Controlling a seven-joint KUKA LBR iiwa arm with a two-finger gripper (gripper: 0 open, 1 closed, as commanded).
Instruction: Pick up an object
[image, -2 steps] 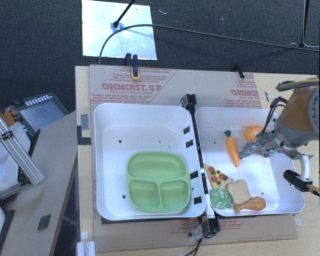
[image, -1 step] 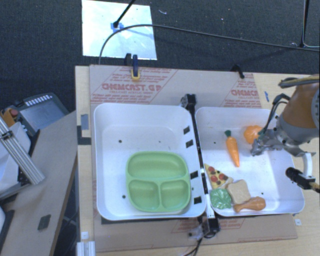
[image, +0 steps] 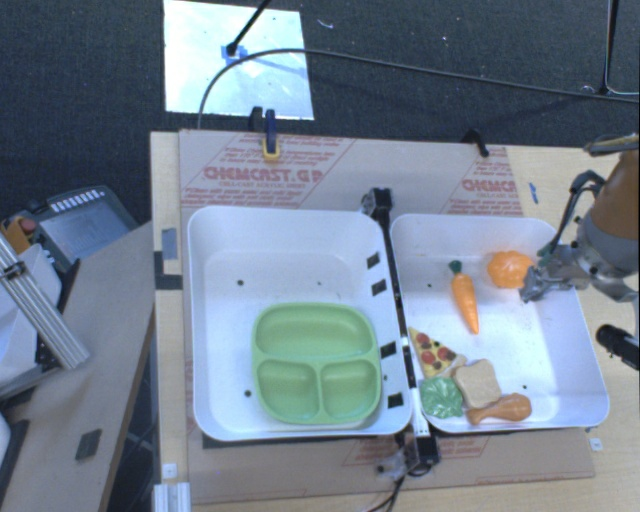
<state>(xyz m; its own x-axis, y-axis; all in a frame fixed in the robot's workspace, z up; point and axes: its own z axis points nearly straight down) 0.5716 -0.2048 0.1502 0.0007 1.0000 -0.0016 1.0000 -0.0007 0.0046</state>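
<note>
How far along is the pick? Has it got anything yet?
Done: the arm has reached the right bin, with the pincer low beside the orange. In hand: nothing visibly between its fingers. Left: the grasp and lift. The carrot, pizza slice, bread slice and chicken drumstick lie untouched.

Glossy white plastic bins (image: 300, 225), a matt green tray (image: 316, 362), seemingly cardboard underlay (image: 330, 165).

Lighting: bright, even, overhead.
Glare: on the metal sheet (image: 238, 58).
Shadows: faint, soft inside the white bins (image: 215, 300).
Focus: slightly soft, grainy throughout.
</note>
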